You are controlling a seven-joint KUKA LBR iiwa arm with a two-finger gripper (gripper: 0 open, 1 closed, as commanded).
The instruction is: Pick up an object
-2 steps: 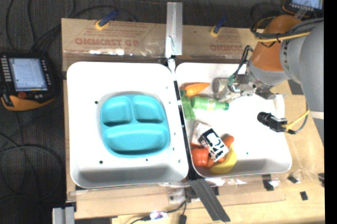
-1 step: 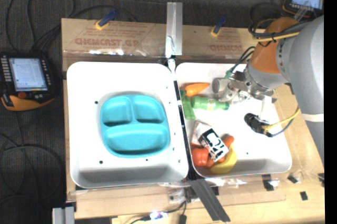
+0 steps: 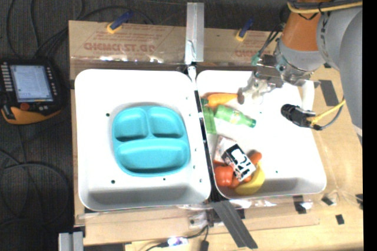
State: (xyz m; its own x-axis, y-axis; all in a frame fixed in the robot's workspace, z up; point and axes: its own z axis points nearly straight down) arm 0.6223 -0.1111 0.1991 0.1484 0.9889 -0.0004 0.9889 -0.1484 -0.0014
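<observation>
My gripper (image 3: 254, 91) hangs over the back of the right bin (image 3: 294, 152), just right of an orange carrot (image 3: 219, 98) and above a green bottle (image 3: 232, 116). Nothing shows between its fingers. Toward the front of that bin lies a pile: a black-and-white packet (image 3: 238, 161), a red piece (image 3: 224, 175) and a yellow piece (image 3: 252, 184). A dark green strip (image 3: 208, 120) lies along the bin's left wall.
The left bin (image 3: 94, 126) holds a turquoise divided plate (image 3: 151, 139). A metal bar (image 3: 194, 32) stands behind the divider between the bins. A handheld control pendant (image 3: 28, 88) lies off the bench at left. Cardboard (image 3: 129, 43) backs the bins.
</observation>
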